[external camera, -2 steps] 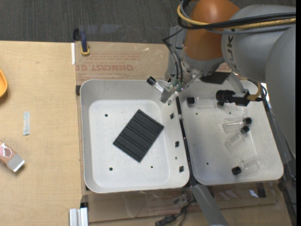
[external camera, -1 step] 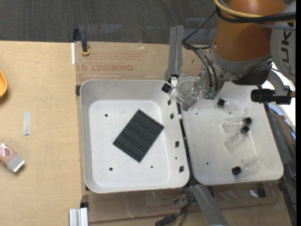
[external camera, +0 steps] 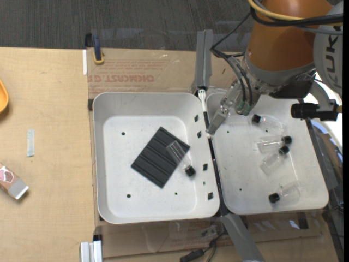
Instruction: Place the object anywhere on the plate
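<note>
Gripper (external camera: pixel 218 116) at the bins' divider, well right of vial (external camera: pixel 180 156) on plate (external camera: pixel 155 158).

Printed in faded red on the cardboard sheet (external camera: pixel 136 72) behind the left bin, upside down from this camera: one line of capitals, seemingly "CHEMCRST. G…", though too washed out to be read with certainty. Above it, a fainter red line, too blurred to be made out at all. At the far right edge, on the white arm casing (external camera: pixel 330 48), large dark capitals cut off by the frame, "KU" legible, running sideways.
</note>
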You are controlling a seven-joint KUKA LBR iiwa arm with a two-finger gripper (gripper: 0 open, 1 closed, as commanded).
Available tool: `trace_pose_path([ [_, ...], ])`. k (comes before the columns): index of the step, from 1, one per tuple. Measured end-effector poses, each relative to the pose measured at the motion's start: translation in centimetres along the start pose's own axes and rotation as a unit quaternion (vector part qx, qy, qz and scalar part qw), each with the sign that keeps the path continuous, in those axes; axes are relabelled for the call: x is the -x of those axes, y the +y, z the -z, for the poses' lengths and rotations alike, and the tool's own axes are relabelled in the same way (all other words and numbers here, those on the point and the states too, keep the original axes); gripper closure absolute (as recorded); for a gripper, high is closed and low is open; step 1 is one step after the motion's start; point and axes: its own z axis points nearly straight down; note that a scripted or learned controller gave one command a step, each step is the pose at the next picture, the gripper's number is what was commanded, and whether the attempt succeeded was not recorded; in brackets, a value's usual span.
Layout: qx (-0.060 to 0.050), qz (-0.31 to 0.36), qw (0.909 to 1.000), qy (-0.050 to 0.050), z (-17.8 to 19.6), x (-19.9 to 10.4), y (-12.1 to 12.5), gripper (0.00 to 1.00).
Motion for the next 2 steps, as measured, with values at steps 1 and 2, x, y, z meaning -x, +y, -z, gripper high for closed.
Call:
trace_pose_path([
  [1, 0.000, 0.083, 0.9965, 0.000, 1.4, 0.4, 9.4, 0.00],
  [2, 0.002, 0.368, 0.9297, -0.002, 6.5, 1.8, 12.9, 0.00],
])
